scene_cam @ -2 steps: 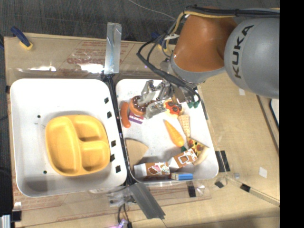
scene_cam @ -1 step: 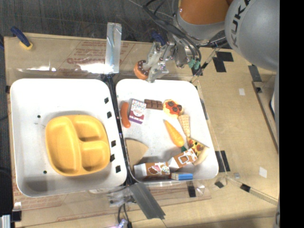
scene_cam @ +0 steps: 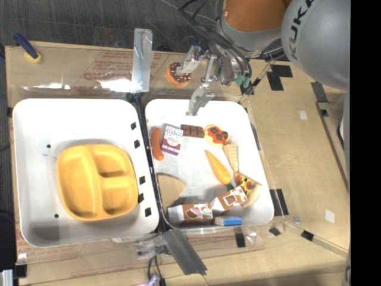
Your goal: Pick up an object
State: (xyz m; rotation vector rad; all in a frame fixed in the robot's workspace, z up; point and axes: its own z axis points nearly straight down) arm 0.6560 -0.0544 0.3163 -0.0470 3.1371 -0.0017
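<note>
Yellow plastic, a divided tray (scene_cam: 97, 180), is seen lying in the left bin (scene_cam: 36, 118). A strip of silver tape (scene_cam: 142, 58) is stuck on the desk (scene_cam: 297, 159) at the far side, between the bins. In the right bin (scene_cam: 196, 177) several toy foods are scattered: a red sausage (scene_cam: 157, 144) by the left wall, a small purple box (scene_cam: 172, 139) just beside it, a chocolate bar (scene_cam: 192, 130), a carrot (scene_cam: 218, 167) near the middle, and a brown bottle (scene_cam: 191, 213) along the near wall. A doughnut (scene_cam: 177, 74) is seen on the desk beyond the right bin. The gripper (scene_cam: 198, 103) is held above the bin's far edge, nothing between its fingers; whether they are spread cannot be told.
</note>
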